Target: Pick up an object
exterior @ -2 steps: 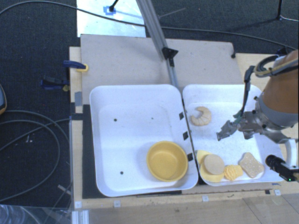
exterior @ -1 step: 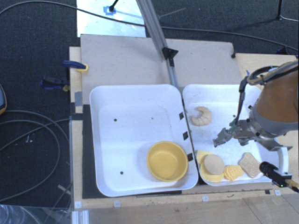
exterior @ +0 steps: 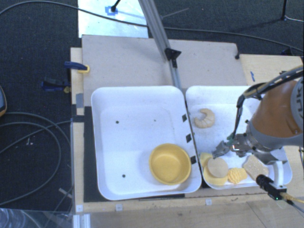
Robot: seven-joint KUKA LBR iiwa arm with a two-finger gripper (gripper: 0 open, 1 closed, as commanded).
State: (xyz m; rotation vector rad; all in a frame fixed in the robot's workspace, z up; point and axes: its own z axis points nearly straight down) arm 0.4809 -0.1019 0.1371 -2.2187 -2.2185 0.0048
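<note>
Hovering gripper [exterior: 221,150] above round tan disc [exterior: 218,166]; ridged yellow piece [exterior: 237,175] beside.

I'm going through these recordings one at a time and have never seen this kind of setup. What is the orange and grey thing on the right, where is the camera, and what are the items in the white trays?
The orange and grey thing is a robot arm reaching in from the right. Its end effector, the part that grasps, is low over the right bin. The single camera looks down at a slant from above the bench.

Two shallow white bins sit side by side. The left bin contains a yellow bowl. The right bin holds toy-like foods: a croissant near the top, and at the front a round tan piece, a ridged yellow piece and a cracker-like piece.

I cannot tell whether the end effector is gripping anything.
</note>
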